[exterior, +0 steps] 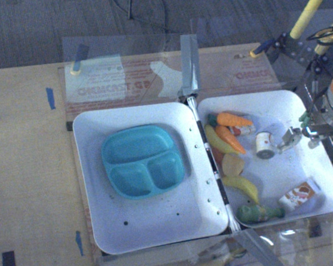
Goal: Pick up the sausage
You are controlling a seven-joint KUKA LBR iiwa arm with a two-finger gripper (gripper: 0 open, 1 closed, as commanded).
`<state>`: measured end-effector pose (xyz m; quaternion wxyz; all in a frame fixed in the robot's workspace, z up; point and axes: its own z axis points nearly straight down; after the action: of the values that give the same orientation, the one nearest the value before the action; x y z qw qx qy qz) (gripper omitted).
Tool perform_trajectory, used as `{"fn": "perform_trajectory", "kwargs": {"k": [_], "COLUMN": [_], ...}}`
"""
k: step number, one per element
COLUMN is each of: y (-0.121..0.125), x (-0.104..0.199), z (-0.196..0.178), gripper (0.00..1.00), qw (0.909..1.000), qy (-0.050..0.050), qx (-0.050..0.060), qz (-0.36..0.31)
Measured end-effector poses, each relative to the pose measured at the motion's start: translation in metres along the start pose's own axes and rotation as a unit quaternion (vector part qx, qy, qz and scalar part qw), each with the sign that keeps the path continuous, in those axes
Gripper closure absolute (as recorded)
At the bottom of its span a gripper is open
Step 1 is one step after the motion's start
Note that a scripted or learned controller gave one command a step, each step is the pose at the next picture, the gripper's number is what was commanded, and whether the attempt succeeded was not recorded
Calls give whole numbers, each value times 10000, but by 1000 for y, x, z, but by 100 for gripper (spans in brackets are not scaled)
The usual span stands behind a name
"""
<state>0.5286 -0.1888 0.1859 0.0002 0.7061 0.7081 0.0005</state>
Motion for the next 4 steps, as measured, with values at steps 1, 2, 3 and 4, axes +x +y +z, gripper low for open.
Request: {"fn": "perform_trajectory", "kwargs": {"k": [1, 2, 3, 4], "y": [-18, -12, -46, -46], "x": [-16, 23, 19, 17], "z": [91, 98, 98, 88], "gripper": [0, 0, 0, 100], "qw": [9967, 9711, 9406, 9402], "qy": [-2, -13, 5, -2], "qx": [-4, -32, -36, -35], "qz": [806, 2388, 3394, 3406]}}
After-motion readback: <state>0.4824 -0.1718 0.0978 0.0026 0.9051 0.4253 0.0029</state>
